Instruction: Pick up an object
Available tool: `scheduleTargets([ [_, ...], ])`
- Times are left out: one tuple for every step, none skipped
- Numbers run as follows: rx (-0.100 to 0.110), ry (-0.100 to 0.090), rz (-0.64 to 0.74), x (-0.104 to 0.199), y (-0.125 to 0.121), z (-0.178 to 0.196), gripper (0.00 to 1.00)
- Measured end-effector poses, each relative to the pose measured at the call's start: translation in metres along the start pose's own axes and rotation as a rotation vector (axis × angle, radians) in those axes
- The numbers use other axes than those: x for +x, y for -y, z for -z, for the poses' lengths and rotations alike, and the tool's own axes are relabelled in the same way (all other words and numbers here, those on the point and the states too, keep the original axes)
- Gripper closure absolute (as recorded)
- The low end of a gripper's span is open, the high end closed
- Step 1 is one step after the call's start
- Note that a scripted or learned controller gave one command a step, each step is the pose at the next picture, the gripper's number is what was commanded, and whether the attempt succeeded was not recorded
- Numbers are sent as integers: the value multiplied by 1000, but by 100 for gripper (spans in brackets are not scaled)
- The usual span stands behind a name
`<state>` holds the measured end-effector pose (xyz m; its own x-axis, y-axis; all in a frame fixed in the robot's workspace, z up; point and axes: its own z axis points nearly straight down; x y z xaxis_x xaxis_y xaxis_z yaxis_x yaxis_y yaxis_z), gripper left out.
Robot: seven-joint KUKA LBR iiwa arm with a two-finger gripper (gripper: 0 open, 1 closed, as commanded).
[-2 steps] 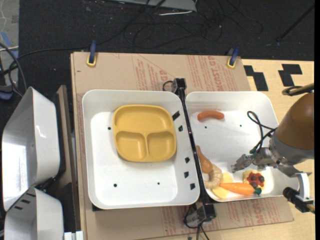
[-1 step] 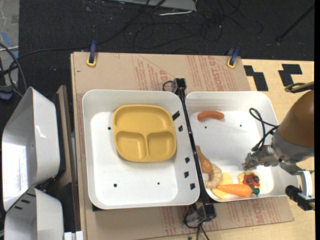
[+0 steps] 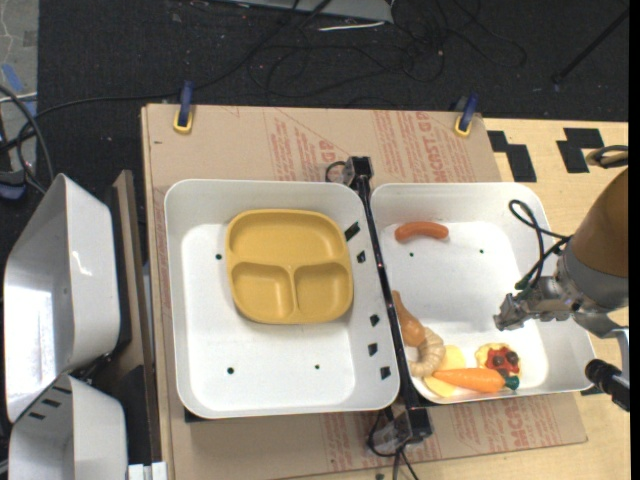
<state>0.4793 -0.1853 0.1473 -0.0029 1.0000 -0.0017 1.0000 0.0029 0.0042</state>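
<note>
The right bin (image 3: 470, 203) held a cluster of toy food in its 6 o'clock corner: an orange carrot (image 3: 467, 378) lying flat, a pizza slice (image 3: 498, 357) just beside it at 2 o'clock, and a tan chicken leg (image 3: 420, 340) touching the pile at its 9 o'clock side. A sausage (image 3: 421, 231) lay well apart near the bin's 12 o'clock wall. All looked like light, rigid plastic with a smooth, likely slippery skin. The carrot seemed the best target: a pinch across its thicker middle, square to its long axis, would probably keep it from squirting out. The sausage, alone on bare floor, was the uncrowded alternative. The left bin (image 3: 200, 368) carried a yellow divided plate (image 3: 290, 266).

The gripper (image 3: 515, 313) hung over the right bin at its 3 o'clock side, near the pizza slice and at its 12 o'clock, the wrist reaching in low under the orange band. Nothing showed between its fingers; whether they stood wide or narrow could not be told.
</note>
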Motion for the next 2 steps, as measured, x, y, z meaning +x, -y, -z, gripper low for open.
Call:
scheduleTargets([
  [-1, 0, 0, -2, -1, 43, 100],
  [-2, 1, 1, 5, -1, 103, 100],
])
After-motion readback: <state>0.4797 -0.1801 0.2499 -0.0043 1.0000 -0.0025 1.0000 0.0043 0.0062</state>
